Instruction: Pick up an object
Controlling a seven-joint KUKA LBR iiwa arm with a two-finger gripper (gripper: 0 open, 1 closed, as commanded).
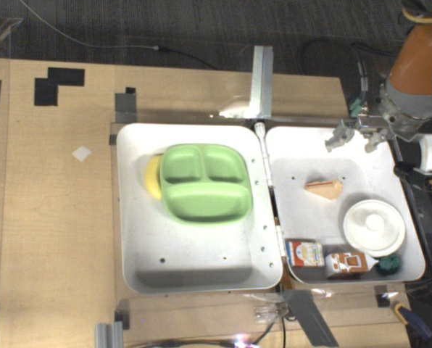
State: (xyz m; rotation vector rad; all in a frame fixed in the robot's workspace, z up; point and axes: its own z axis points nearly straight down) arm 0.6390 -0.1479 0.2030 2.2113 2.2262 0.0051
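My gripper hangs over the far edge of the right bin, its two grey fingers spread apart and open with nothing between them. Below it, near the bin's middle, lies a peach-coloured wedge. A white round bowl sits at the bin's right. Along the near wall stand a red-and-white carton, a brown carton and a small dark green object. In the left bin a green divided tray lies partly over a yellow banana.
A metal post rises behind the seam between the two bins. The arm's orange band is at the top right. Bare wooden bench spreads to the left.
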